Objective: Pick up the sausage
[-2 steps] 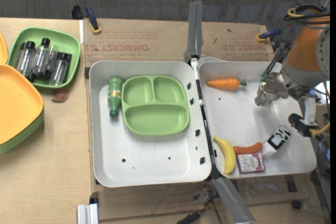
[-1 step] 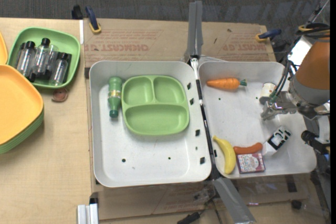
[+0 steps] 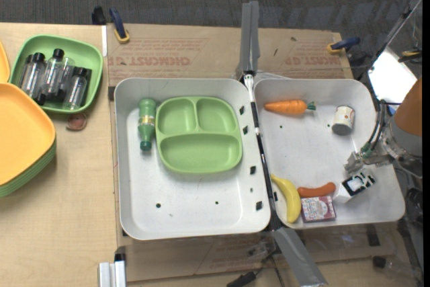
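Note:
The sausage [image 3: 316,190] is a short orange-red link lying flat near the front of the right bin [image 3: 306,144]. It sits between the banana [image 3: 288,196] on its left and a pink packet [image 3: 317,209] just in front of it. My gripper [image 3: 359,173] hangs low over the bin's right side, a little to the right of the sausage and apart from it. Nothing shows held in it. The grey arm [image 3: 406,131] comes in over the bin's right rim.
A carrot [image 3: 289,107] and a small white can [image 3: 343,119] lie at the back of the right bin. The left bin [image 3: 134,198] holds a green divided plate [image 3: 198,134] and a green bottle [image 3: 146,122]. A green tray of vials [image 3: 57,74] and orange plates [image 3: 23,138] stand at far left.

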You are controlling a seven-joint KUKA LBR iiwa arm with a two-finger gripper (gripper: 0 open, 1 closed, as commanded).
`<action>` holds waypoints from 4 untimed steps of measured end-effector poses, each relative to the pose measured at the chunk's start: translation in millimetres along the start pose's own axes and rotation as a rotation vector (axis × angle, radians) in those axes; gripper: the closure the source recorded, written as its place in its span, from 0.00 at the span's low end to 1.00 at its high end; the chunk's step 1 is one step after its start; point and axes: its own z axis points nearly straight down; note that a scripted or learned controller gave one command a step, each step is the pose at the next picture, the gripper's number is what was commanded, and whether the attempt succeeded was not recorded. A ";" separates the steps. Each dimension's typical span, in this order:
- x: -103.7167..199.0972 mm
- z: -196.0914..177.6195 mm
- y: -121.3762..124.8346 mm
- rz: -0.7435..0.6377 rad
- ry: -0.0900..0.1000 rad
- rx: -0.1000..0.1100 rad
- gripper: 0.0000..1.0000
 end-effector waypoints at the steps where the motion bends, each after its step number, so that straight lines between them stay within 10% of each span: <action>1: -12.2 1.8 125.7 0.187 0.001 0.052 1.00; 2: -4.5 -8.2 86.4 0.063 -0.002 -0.001 1.00; 3: -6.0 0.3 32.0 -0.164 -0.001 0.000 1.00; 4: 15.8 -17.9 105.8 -0.056 -0.001 0.000 1.00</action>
